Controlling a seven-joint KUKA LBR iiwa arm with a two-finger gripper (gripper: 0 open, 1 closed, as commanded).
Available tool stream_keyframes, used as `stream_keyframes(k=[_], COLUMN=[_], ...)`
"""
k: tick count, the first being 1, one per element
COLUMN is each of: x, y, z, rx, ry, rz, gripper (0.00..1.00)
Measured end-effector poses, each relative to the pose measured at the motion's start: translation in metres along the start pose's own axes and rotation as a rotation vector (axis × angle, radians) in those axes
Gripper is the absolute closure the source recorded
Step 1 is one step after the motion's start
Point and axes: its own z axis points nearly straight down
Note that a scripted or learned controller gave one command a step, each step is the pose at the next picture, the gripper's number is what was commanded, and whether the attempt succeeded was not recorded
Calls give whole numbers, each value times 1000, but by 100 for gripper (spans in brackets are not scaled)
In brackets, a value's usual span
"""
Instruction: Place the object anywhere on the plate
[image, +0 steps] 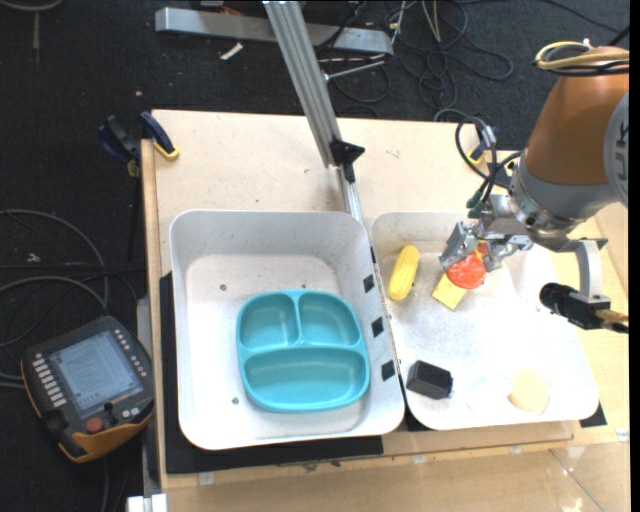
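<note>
Camera view looks down at a slant on a tan table (260, 160) bearing two shallow white bins side by side. The left bin (200, 300) holds a teal plate (300, 350) with three compartments, lying flat near the bin's middle. The right bin (560, 350) holds the loose things. The grey arm (580, 130) with its orange band reaches in from the right, and its pincer (470, 252) sits low over the upper part of the right bin, directly at a red object (466, 270).

That red object looks like the task's thing. It lies in the right bin, touching or overlapping a yellow block (449, 293), well apart from the plate. Whether the pincer grips it, or is spread or pressed together, I cannot tell, since the fingers merge with the red shape.

Other items in the right bin: a yellow corn cob (403, 272) near the dividing wall, a black block (429, 380) at the lower left and a pale round piece (529, 391) at the lower right.

Risks, as I judge them: a shallow grip could let the red object slip during the lift; the yellow block could be dragged along; the carry must clear both bin walls, and a low pass could knock the object loose
</note>
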Motion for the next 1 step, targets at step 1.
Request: stream_keyframes(k=[1], x=[43], y=[-6], z=[8], rx=[1], ry=[0], rz=[0], gripper=[100])
